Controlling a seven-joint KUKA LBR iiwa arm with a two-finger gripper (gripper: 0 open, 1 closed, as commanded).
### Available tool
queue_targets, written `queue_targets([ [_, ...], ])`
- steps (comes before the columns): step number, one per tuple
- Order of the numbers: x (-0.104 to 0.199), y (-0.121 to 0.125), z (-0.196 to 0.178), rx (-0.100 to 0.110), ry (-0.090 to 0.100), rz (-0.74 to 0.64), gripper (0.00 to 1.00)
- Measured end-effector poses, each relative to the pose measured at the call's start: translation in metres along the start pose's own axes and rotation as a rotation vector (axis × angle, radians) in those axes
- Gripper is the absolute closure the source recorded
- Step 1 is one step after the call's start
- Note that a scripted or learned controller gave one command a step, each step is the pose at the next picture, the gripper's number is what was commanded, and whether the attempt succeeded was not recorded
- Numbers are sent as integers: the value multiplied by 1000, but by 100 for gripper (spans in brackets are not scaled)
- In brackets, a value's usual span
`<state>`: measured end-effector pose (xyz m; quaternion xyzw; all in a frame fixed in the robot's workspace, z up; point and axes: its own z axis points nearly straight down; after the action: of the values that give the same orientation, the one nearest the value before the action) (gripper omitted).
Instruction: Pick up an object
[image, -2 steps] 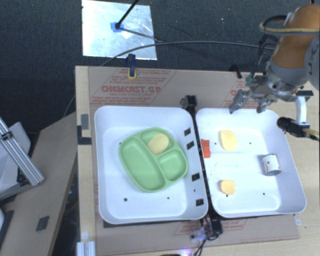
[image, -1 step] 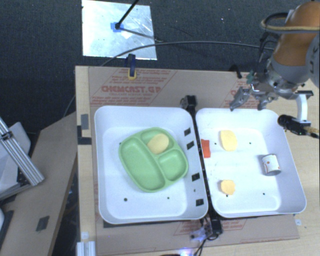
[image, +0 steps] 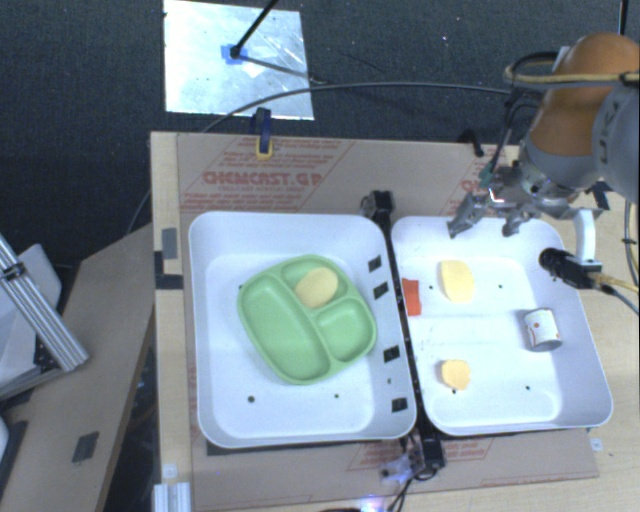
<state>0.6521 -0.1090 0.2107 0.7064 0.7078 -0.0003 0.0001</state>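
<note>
The gripper (image: 487, 214) hangs at the right bin's (image: 500, 405) twelve o'clock rim, fingers spread wide with nothing between them. In that bin a pale yellow piece (image: 457, 280) lies toward eleven o'clock, a smaller yellow piece (image: 455, 374) at seven, a small metal cylinder (image: 541, 328) at three. The left bin (image: 230, 400) holds a green divided plate (image: 305, 320) with a yellow lump (image: 317, 287) at its one o'clock compartment.
</note>
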Motion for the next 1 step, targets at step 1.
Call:
queue_targets([
  [1,-3,-3,62,3,0,1,0],
])
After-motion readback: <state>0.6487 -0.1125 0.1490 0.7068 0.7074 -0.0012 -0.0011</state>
